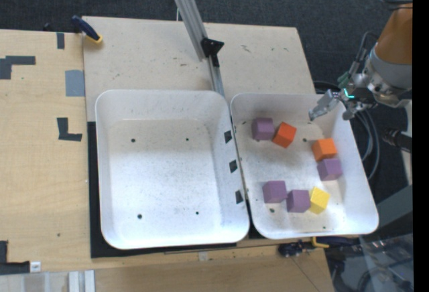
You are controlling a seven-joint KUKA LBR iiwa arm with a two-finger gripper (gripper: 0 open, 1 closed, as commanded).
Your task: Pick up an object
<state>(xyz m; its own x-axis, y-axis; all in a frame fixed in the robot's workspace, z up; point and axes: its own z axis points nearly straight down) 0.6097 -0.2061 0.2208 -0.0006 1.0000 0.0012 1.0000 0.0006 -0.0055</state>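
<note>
I see the surface (268,56) carrying two white bins, the left bin (161,106) and the right bin (362,213). The arm (395,49) comes in at 3 o'clock, its tool (333,107) hovering over the right bin's 1 o'clock rim, fingers spread and gripping nothing. Blocks lie in the right bin: purple block (263,128) beside orange block (285,134) toward 11 o'clock, another orange (325,148) above a purple (329,168) at 3 o'clock, two purples (275,191) (298,201) and a yellow block (320,199) at 6 o'clock
</note>
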